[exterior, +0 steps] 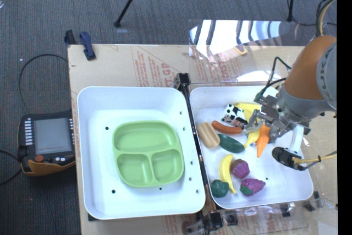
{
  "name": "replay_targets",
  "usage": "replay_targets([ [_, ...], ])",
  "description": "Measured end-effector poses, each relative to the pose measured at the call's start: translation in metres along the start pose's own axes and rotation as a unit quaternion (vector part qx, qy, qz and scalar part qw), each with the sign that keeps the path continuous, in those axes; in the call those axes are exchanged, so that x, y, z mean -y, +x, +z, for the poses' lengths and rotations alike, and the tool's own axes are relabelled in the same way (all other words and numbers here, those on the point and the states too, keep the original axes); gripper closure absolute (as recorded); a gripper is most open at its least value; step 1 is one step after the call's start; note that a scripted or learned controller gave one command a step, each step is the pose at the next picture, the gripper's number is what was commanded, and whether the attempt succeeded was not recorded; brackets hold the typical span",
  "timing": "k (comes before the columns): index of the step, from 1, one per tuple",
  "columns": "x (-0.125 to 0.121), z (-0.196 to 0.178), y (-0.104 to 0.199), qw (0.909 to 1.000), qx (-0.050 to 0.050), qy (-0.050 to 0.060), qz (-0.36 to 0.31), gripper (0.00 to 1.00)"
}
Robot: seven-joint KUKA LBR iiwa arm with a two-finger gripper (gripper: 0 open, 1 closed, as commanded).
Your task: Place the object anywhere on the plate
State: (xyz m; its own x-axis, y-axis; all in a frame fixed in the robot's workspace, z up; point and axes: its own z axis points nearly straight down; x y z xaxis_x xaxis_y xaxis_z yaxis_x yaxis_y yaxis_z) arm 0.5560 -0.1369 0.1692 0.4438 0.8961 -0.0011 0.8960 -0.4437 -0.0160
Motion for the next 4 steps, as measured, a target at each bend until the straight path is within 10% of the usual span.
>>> replay_targets([
  [1, 0.053, -0.111, 0.109, 0.9954, -0.003, -0.005, 0.095, 1.0],
  [2, 0.085, -0.132, 0.172, 0.9815, 0.001, -0.002, 0.191, 1.0],
  [3, 0.085, -0.132, 0.172, 0.9817, 0.001, -0.003, 0.191, 0.0],
  [4, 0.086, -0.139, 0.173, 0.9822, 0.005, 0.002, 0.188, 1.0],
])
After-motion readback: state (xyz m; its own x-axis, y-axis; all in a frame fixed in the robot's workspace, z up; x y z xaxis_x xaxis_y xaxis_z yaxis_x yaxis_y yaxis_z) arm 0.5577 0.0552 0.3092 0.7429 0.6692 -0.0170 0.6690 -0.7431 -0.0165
